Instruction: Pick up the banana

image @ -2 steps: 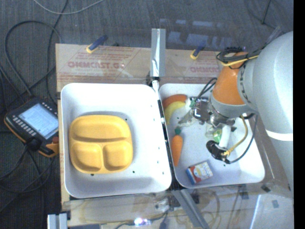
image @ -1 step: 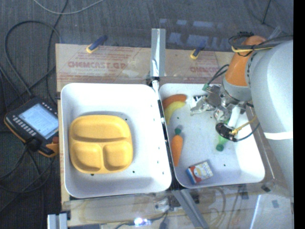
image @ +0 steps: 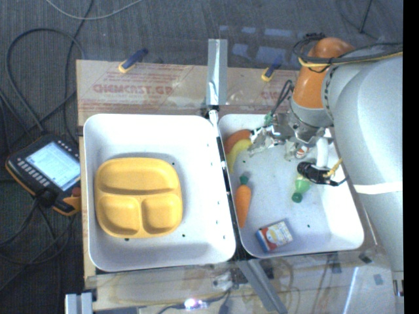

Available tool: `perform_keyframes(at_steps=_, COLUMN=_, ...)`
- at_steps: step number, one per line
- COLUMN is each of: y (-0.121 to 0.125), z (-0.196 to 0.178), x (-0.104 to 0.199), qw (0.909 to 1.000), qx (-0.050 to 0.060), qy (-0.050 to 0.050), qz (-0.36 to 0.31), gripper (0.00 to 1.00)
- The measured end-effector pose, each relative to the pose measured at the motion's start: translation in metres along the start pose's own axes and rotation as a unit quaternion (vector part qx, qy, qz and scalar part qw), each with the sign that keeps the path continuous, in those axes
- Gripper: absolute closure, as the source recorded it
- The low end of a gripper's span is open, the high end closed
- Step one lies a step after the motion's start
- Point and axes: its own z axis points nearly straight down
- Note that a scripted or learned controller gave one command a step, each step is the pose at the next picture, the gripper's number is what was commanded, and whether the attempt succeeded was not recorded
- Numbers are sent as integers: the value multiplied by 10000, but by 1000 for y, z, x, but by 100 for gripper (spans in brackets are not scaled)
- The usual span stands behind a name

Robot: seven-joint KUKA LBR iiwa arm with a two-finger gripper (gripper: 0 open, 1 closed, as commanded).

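Observation:
The banana (image: pixel 236 153) lies yellow and curved against the left wall of the right bin (image: pixel 340 231), near its back corner. An orange-red fruit (image: pixel 237 137) touches it on the far side. My gripper (image: pixel 261 139) sits low over the bin just right of the banana, pointing towards it, with a small gap between them. Nothing shows in the gripper. The grey arm with its orange band (image: pixel 311 90) reaches in from the right and hides the bin's right side.
A carrot (image: pixel 243 201) lies along the left wall below the banana. Mid-bin stands a small green bottle (image: pixel 300 189), and a small printed box (image: pixel 275 235) lies near the front. The left bin (image: pixel 105 129) holds a yellow divided tray (image: pixel 139 196).

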Motion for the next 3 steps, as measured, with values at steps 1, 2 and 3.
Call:
perform_keyframes(at_steps=1, y=-3, z=1, x=9, qw=9992, qx=26, qy=-9, qz=400, gripper=0)
perform_keyframes(at_steps=2, y=-6, z=2, x=22, qw=9803, qx=161, qy=58, qz=1967, gripper=0)
perform_keyframes(at_steps=3, y=-3, z=3, x=30, qw=9406, qx=84, qy=89, qz=3394, gripper=0)
